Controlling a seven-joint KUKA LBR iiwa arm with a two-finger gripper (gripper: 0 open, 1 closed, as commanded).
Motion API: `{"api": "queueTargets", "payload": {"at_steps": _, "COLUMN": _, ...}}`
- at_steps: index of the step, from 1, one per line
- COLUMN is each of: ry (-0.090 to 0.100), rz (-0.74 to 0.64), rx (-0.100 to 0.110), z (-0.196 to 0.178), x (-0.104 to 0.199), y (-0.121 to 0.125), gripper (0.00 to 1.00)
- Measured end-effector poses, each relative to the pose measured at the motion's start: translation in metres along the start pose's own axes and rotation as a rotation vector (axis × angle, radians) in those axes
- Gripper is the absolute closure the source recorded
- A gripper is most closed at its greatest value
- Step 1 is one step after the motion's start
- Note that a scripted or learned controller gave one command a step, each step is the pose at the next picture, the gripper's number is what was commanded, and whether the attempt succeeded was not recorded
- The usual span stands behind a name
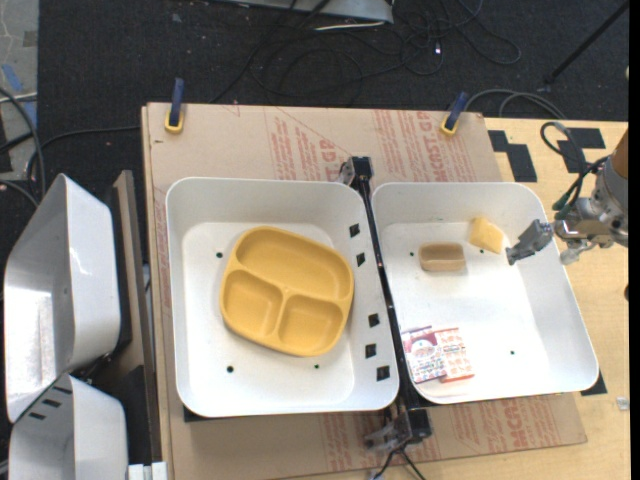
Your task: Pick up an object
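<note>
In the right bin (560, 318) a pale yellow wedge (487, 235) lies near the back. A tan block (442, 258) sits just left of it, and a red and white packet (437, 354) lies flat at the front left. My gripper (548, 249) hangs over the bin's right rim, a little right of the yellow wedge and apart from it. It is open, one grey finger (527, 242) pointing toward the wedge, with nothing between the two.
The left bin (190, 268) holds a yellow divided plate (286, 290). A black divider (368, 268) runs between the bins. Both rest on a cardboard sheet (300, 133) clamped at the back. Grey tubs (55, 278) stand at the far left.
</note>
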State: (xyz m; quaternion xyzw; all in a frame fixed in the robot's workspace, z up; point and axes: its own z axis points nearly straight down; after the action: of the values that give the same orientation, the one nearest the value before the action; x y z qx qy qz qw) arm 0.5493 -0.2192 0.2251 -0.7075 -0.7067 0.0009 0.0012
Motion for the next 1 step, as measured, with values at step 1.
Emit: {"api": "queueTargets", "payload": {"at_steps": 1, "ry": 0.001, "rz": -0.002, "rx": 0.001, "z": 0.0586, "x": 0.0092, "y": 0.0041, "gripper": 0.00}}
